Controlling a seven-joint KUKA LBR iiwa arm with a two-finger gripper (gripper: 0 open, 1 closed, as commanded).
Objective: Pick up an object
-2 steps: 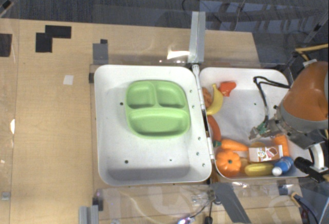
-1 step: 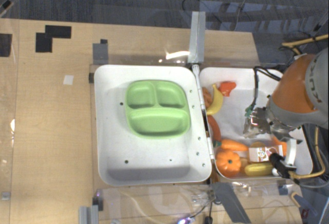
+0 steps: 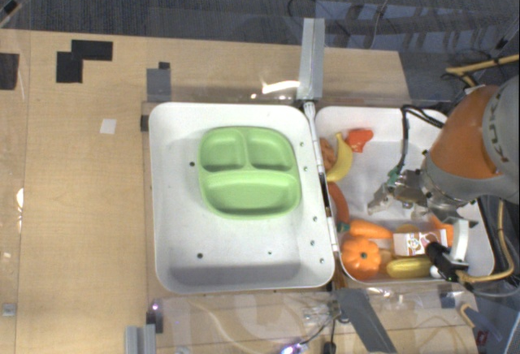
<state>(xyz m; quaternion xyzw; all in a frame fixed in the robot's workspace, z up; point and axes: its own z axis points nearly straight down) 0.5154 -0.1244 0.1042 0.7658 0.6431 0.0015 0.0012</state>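
Note:
My gripper [image 3: 399,203] hangs over the middle of the right bin [image 3: 382,123], fingers spread open with nothing between them. Just below it lies an orange carrot [image 3: 370,229]. In the bin's near corner an orange pumpkin [image 3: 362,256] sits beside a yellow lemon-like piece [image 3: 409,267] and a small printed box [image 3: 409,243]. A yellow banana [image 3: 340,161] and a red pepper [image 3: 358,138] lie toward the far left of this bin. Along its left wall rests a red-orange piece [image 3: 338,203].
The left bin [image 3: 175,206] holds a green divided plate [image 3: 248,170]. A metal post [image 3: 312,60] rises behind the wall between the bins. The arm's orange band [image 3: 461,141] and cables cover the right bin's right side.

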